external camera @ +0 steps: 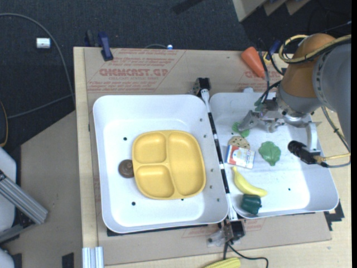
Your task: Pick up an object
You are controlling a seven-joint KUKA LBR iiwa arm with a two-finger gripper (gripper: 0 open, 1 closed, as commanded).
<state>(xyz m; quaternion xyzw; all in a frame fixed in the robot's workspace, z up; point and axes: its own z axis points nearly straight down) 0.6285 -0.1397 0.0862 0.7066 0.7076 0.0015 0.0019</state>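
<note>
pincer (266,118) low over the right bin (312,197)
it hangs near the banana (248,185), placed to grab; i cannot tell its opening.

A robotics lab was indicated by a desk (139,71) bearing white bins (106,149), clamps, cables and dark carpet (44,10).

The arm (334,66) is a thick grey cylinder with a rounded orange band above the wrist. Yellow and black cables loop around it. The gripper (257,120) is a pale metallic assembly of thin linkages.
</note>
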